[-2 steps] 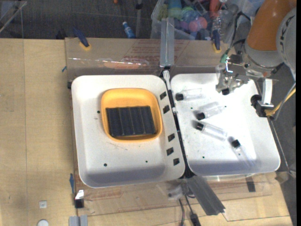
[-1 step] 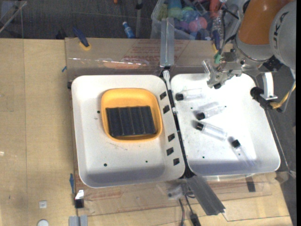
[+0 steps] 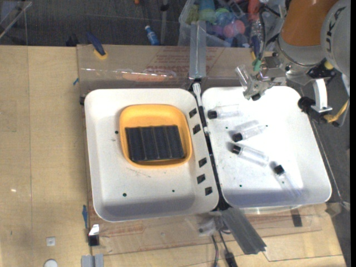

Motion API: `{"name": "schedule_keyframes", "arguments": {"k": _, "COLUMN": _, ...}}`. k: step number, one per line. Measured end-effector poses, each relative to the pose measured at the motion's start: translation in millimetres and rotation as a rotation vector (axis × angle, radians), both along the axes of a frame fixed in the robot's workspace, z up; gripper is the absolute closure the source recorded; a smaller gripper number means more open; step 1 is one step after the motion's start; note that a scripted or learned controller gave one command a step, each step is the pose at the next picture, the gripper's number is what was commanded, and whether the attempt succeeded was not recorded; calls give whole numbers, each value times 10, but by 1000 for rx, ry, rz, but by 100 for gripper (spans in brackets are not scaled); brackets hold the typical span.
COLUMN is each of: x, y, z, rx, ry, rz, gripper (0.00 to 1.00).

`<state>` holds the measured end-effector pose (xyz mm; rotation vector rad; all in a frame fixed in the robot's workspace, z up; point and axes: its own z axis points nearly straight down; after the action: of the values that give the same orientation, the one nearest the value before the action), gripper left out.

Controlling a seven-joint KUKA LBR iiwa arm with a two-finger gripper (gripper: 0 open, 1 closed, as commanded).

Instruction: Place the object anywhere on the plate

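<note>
- The gripper [image 3: 251, 89] hangs over the right bin's [image 3: 311, 182] far edge; how wide it stands cannot be told, and nothing shows between it.
- Four clear vials [image 3: 253, 154] lie mid-bin, nearer the camera than the gripper.
- The orange plate [image 3: 156, 114] sits in the left bin [image 3: 105, 193], with a black ribbed block [image 3: 154, 142] on it.

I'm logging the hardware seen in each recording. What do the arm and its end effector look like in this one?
The arm has rounded grey housings with a broad orange band above the wrist and dark lettering on the grey shell. A white bracket sits on its side. The end effector is a small, pale metallic assembly with slim parts and a green detail near its top.
</note>
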<state>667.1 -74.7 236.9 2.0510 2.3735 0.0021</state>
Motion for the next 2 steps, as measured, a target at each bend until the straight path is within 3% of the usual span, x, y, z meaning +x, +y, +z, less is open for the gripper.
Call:
{"name": "schedule_keyframes", "arguments": {"k": 1, "x": 1, "y": 15, "z": 198, "rx": 0, "ry": 0, "rz": 37, "gripper": 100}}
{"name": "schedule_keyframes", "arguments": {"k": 2, "x": 3, "y": -74, "z": 249, "rx": -1, "ry": 0, "rz": 179, "gripper": 100}}
